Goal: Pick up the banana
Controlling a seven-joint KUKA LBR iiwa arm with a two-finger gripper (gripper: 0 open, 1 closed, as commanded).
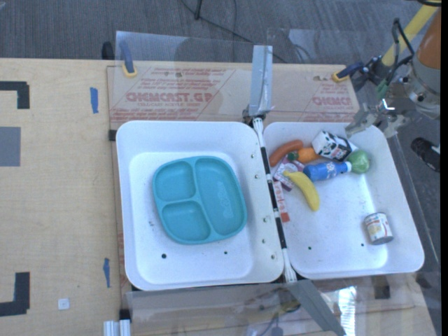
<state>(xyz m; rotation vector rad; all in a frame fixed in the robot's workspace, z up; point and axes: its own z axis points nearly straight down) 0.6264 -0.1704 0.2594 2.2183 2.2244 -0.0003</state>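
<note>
The yellow banana [305, 189] lies in the right bin [350, 257], left of its middle, pointing from upper left to lower right. Its upper end touches a blue bottle [327, 169]. My gripper [369, 120] hangs over the bin's far right corner, up and to the right of the banana and well apart from it. Nothing shows in its grasp.
Around the banana lie an orange carrot-like piece [285, 150], a white and black toy [331, 144], a green ball [360, 162] and a flat red and white packet [279, 190]. A small can [378, 227] rests lower right. The left bin [133, 187] holds a teal divided plate [200, 199].
</note>
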